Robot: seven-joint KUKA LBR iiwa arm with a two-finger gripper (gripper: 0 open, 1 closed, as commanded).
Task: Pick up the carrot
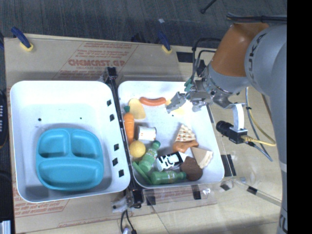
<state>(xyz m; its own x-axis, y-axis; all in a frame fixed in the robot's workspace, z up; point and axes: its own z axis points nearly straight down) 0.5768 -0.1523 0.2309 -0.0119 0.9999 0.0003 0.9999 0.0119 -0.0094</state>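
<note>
Bins [63,89]: white plastic, smooth, faint sheen. Tray [70,159]: blue plastic, matt. Carrot [128,126]: orange, smooth, plastic look. Bottle [167,177]: green, glossy. Bench [92,57]: brown cardboard, printed, matt. Arm [265,48]: grey casing, orange band, both glossy.

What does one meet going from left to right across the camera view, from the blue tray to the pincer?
Blue tray → carrot → sausage → waffle slice → pincer, above the right bin.
</note>
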